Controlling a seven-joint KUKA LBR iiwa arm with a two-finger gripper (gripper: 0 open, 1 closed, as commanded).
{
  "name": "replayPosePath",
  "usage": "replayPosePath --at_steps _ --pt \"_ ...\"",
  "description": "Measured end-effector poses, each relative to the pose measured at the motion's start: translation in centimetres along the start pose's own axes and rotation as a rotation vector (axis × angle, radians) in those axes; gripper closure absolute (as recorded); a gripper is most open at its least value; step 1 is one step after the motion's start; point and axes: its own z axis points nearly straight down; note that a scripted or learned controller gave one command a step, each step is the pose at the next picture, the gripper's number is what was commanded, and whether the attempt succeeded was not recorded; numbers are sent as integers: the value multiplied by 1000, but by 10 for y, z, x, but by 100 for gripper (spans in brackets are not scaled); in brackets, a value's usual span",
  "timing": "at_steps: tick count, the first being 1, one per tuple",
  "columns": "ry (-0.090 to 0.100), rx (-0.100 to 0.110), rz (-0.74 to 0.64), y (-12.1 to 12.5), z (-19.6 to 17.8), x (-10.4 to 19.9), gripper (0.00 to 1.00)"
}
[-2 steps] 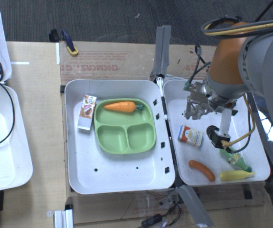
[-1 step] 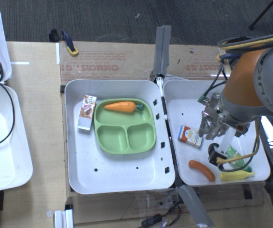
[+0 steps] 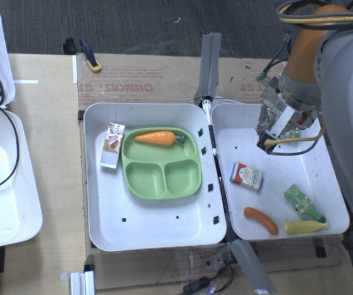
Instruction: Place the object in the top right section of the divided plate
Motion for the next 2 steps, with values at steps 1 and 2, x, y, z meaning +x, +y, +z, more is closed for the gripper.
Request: replayPosePath --at_steps 1,2 --pt "0 3 -49 -47 52 -90 100" --pt "0 2 596 -115 13 -72 100"
